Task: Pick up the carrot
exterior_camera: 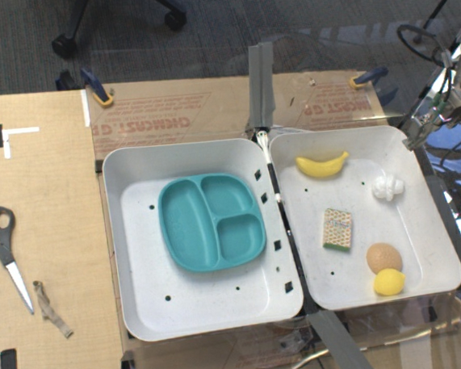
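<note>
Counter [37, 239], light wood, takes up the left side, with black and white tape marks on it. Brown cardboard sheet [175, 116] with mirrored print lies under the top edges of both bins. It is pinned by a blue-and-orange clamp [98, 91] at upper left and another clamp [368, 78] at upper right.

Left bin [137, 310], white and shallow, touches the right bin [434, 273] along the middle seam. A grey strip [262, 87] runs up from the seam.

Teal divided plate [211, 222] sits flat near the centre of the left bin, with one long compartment on the left and two smaller ones on the right.

Scissors [3, 250] with grey handles lie on the counter well left of the bins. A small grey scrap [52, 310] lies just below them.

In the right bin:
- Yellow banana [323, 165] lies near the top edge, curved ends up.
- Small patterned box [337, 229] sits mid-bin, slightly tilted.
- Tan-brown rounded item [383, 256] is at lower right, touching the yellow lemon [389, 283] just below it.
- White lumpy item [387, 188] is near the right wall, apart from the rest.

Cables and metal hardware [438, 103] sit past the right bin's top right corner.

Carrot: cannot tell where it is. Nothing is clearly readable as one.

Jaws: cannot tell whether they are apart or together.
</note>
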`<state>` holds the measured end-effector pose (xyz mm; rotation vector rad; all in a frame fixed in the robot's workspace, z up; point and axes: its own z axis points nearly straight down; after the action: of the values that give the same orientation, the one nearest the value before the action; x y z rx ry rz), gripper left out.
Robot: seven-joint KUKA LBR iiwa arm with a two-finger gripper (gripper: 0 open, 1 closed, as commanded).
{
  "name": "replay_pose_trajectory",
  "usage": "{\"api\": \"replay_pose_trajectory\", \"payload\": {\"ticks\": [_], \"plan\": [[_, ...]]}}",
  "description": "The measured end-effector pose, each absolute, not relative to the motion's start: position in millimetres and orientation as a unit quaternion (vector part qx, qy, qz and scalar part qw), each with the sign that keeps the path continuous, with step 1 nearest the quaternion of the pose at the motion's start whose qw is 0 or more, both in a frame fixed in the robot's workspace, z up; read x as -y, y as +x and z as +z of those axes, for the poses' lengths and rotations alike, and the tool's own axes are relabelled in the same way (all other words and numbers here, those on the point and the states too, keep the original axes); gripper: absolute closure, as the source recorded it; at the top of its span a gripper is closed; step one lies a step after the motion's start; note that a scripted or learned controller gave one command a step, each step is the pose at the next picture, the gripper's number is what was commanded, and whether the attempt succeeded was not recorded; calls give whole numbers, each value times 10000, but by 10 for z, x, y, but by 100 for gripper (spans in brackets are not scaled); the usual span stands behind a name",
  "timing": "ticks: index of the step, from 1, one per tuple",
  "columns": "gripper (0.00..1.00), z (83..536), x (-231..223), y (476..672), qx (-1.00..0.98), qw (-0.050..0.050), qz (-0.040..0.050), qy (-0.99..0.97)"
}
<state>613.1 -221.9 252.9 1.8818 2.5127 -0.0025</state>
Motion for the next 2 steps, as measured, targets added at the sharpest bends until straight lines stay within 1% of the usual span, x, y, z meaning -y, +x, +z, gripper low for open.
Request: {"api": "replay_pose_trajectory", "payload": {"ticks": [1, 2], "plan": [[100, 2519, 2226, 5356, -7866, 3, -8, 6175], [100, 2486, 2168, 5935, -7350, 7, -10, 6780]]}}
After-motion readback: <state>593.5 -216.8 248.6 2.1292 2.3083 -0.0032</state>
